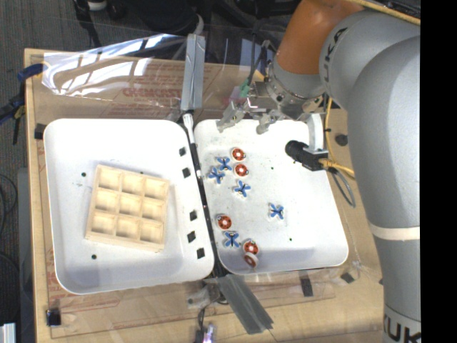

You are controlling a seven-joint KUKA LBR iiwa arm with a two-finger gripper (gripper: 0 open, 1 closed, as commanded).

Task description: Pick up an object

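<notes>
The right bin (314, 213) holds several small pieces: red rings such as one at the upper middle (238, 154) and one near the front (250, 248), and blue jack-shaped pieces such as one alone at the right (276, 211). My gripper (246, 118) hangs over the bin's far edge, above and behind the pieces. Its two fingers are spread apart with nothing between them. The nearest pieces, a red ring and a blue jack (222, 165), lie a short way in front of it.
The left bin (64, 191) holds a wooden grid tray (128, 207) with nine cells. A metal divider (191, 77) runs between the bins at the back. A black cable fitting (303, 154) sticks out over the right bin's far right part.
</notes>
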